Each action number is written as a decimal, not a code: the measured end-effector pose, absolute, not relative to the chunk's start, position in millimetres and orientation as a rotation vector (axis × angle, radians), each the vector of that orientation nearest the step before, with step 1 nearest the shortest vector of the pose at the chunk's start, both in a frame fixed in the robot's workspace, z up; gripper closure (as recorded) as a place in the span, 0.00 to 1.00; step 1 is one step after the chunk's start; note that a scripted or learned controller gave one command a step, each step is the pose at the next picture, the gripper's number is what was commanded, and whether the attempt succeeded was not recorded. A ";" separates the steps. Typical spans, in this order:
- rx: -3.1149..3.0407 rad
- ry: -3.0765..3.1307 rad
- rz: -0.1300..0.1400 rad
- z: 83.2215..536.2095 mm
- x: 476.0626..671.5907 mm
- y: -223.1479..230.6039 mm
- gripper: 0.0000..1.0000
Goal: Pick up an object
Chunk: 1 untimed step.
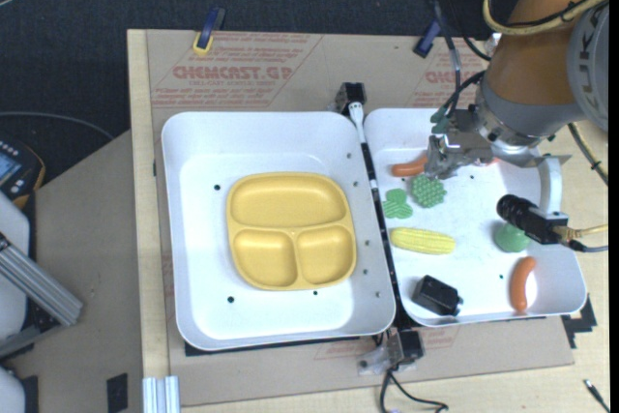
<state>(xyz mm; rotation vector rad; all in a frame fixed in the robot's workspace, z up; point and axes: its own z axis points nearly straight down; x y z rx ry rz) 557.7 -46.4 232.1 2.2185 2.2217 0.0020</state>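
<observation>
Approach step: our tool [441, 157] hangs just beside the broccoli [428, 191]; whether it is open, we cannot tell. Next, we lower and grip.

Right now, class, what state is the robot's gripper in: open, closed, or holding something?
Gripper: cannot be told from this view; it is over the right bin.

just left of the pincer [440, 158], shows merely one end of an orange piece [407, 168], the rest tucked behind it. right of the pincer and nearer the camera, hides part of a green lump [509, 238] under robot gear. behind the pincer, masks the right bin's [397, 115] far wall with the arm [542, 34], itself cut by the right edge.
</observation>
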 end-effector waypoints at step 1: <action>2.220 2.220 0.000 222.2 568.9 -50.9 1.00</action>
